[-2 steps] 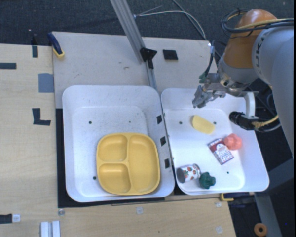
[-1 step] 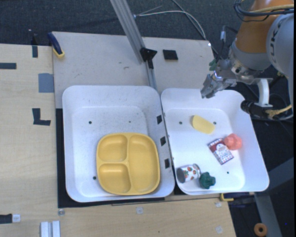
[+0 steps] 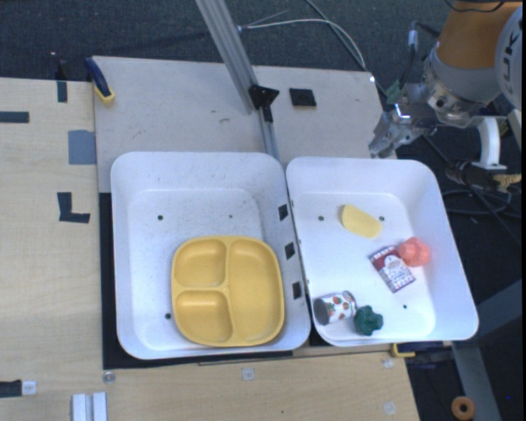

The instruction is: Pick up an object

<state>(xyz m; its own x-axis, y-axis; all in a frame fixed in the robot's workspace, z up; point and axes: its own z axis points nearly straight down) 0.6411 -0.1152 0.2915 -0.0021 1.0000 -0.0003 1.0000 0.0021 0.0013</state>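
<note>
Pincer hangs beyond the right bin's rim; grip state cannot be told. Yellow piece looks light, rounded, possibly slippery; grasp across its narrow width.

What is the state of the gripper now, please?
Gripper: cannot be told; it hangs above the far rim of the right bin, with nothing seen in it.
</note>
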